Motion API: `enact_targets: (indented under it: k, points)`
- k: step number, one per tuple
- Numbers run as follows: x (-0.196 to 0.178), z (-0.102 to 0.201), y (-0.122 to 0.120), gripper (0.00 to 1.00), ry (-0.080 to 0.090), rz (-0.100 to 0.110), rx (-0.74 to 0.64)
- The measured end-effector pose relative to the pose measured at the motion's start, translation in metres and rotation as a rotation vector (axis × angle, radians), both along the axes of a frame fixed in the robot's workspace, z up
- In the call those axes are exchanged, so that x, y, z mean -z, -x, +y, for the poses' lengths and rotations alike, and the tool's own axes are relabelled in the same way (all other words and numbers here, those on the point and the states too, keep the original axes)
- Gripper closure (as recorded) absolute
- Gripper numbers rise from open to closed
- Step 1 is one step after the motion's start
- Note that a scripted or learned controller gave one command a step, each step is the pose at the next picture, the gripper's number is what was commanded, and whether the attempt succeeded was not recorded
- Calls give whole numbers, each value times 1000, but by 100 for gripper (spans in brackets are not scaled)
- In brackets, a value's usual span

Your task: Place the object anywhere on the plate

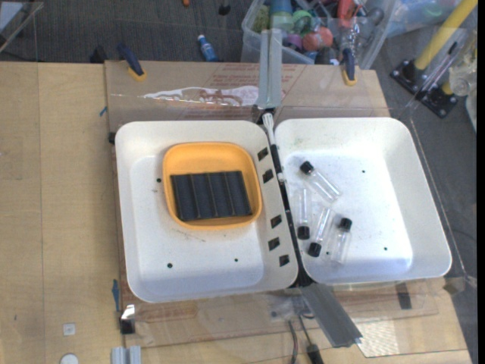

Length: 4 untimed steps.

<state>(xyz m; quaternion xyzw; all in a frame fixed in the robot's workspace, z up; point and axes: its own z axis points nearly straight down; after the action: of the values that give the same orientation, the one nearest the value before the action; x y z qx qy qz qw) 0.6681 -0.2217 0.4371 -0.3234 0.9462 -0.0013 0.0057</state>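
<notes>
An orange plate (182, 158) sits in the left white bin (144, 264). A dark ribbed rectangular object (211, 196) lies flat on the plate, covering most of its middle. In the right white bin (402, 196) lie several clear vials with black caps: one (317, 177) toward the upper left, the others (324, 230) clustered near the bin's left wall.
Black clips (274, 222) line the seam between the two bins. A clear box of colourful items (318, 10) stands beyond the bench at the back. Blue clamps (133, 67) hold the board's far edge. Bare wooden bench (45, 203) extends to the left.
</notes>
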Motion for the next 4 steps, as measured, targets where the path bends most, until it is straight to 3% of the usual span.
enact_targets:
  k: [1,4]
  points:
    - [0,-2,1,100,-1,1,51]
    - [1,0,0,100,7,2,-1104]
